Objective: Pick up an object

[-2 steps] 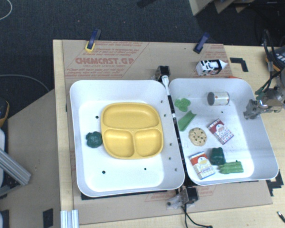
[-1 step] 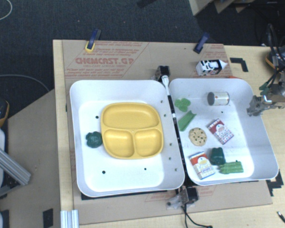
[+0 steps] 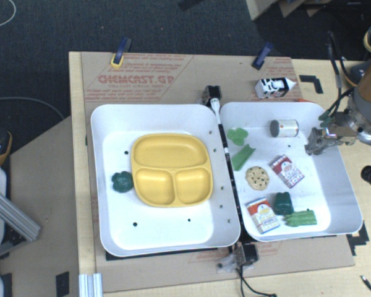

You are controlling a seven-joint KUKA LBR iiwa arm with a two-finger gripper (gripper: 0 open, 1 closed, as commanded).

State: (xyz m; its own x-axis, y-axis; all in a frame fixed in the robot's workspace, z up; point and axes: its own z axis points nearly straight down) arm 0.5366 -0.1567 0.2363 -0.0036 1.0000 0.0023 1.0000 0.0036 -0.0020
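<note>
Camera view shows my gripper (image 3: 315, 142) over the right white bin (image 3: 343, 184), right of the small silver cylinder (image 3: 284, 128); grip state unclear, nothing visibly held, so picking remains undone.

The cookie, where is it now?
The cookie lies in the right bin, near its left wall, between the green piece above and the red-white packet below.

A robotics lab: clamped board bench (image 3: 173, 73), white bins (image 3: 105, 166), loose cables (image 3: 253, 283).
</note>
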